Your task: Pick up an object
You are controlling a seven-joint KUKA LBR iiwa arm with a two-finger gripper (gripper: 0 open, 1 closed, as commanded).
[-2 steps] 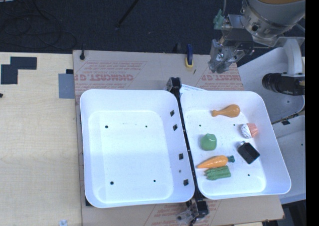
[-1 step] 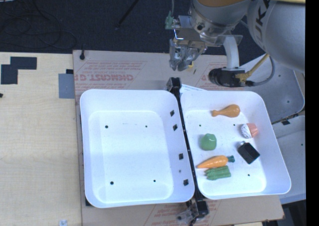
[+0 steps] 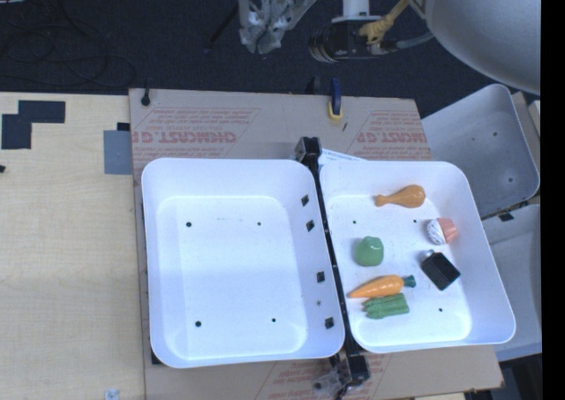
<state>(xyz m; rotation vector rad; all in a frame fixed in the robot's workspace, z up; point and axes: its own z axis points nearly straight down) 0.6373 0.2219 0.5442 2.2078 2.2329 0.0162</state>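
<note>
Up at the top of the camera view, the hand [image 3: 269,23] hangs over the dark floor behind the worktop [image 3: 62,239], well apart from both bins; its metal fingers point downward, and whether they are spread or closed I cannot tell, though nothing shows between them. Its grey arm [image 3: 481,1] bulks in from the upper right corner, with the wrist section reaching leftward toward the hand. On the worktop two white bins sit side by side, touching along a black clip strip. The left bin [image 3: 159,213] shows only its bare floor. The right bin [image 3: 481,257] carries all the objects — an orange drumstick-shaped toy [image 3: 402,198] near its far side, a small red and silver piece [image 3: 440,230] by the right wall, a green rounded lump [image 3: 370,251] near the middle, a black block [image 3: 440,270] to its right, and a carrot [image 3: 381,285] lying just above a green pod [image 3: 387,305] — the two look to be touching — near the front.
</note>
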